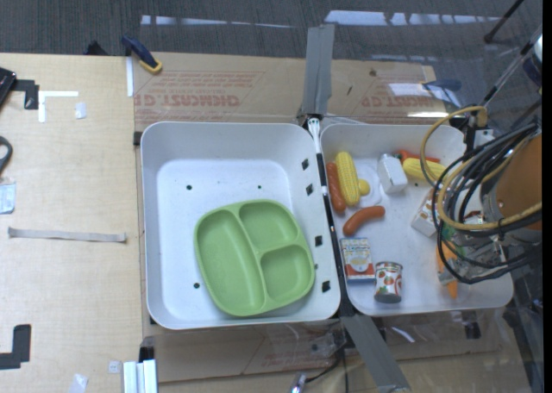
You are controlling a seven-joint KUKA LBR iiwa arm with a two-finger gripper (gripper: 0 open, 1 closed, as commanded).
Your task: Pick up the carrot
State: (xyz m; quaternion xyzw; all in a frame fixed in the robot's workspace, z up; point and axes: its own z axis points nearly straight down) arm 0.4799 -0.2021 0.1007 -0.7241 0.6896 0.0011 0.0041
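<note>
carrot [335, 186]: lies in right bin [414, 296], against left wall, touching corn [347, 174]
arm [509, 202]: seen over bin's right side, cables in front, well apart from carrot
pincer: state cannot be told, hidden by cables
step: approach judged not yet made
next: reach leftward across bin is needed, corn and sausage [363, 219] to be avoided

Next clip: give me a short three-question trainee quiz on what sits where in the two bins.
1. True or false: the green divided plate lies in the left bin.
2. What stands nearest the right bin's front edge? A) corn cob B) small can C) sausage
3. Fill in: the corn cob lies near the ____ between the bins.

Key: 1 true; 2 B; 3 divider.
</note>
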